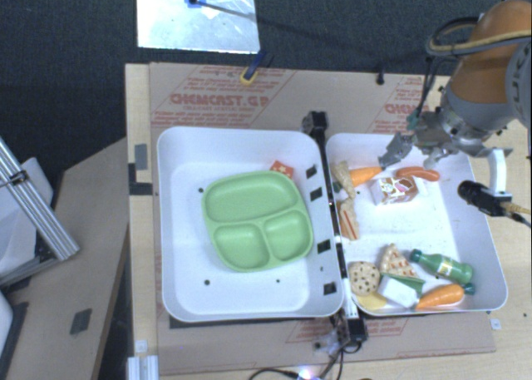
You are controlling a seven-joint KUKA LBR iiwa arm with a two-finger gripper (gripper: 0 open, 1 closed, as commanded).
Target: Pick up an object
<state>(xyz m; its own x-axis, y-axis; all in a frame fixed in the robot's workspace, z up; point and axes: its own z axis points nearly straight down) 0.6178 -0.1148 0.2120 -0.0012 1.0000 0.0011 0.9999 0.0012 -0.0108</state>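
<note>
Above the right bin's (490, 245) far edge, the gripper (413, 150) hangs with fingers spread apart and holding nothing, just above the carrot (364, 175), hot dog (417, 175) and packaged item (394, 190) lying on the bin floor.

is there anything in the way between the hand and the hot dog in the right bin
Nothing visible. The hand hangs open just above the hot dog, with bare space between them. The wrapped snack and carrot lie beside it.
</note>
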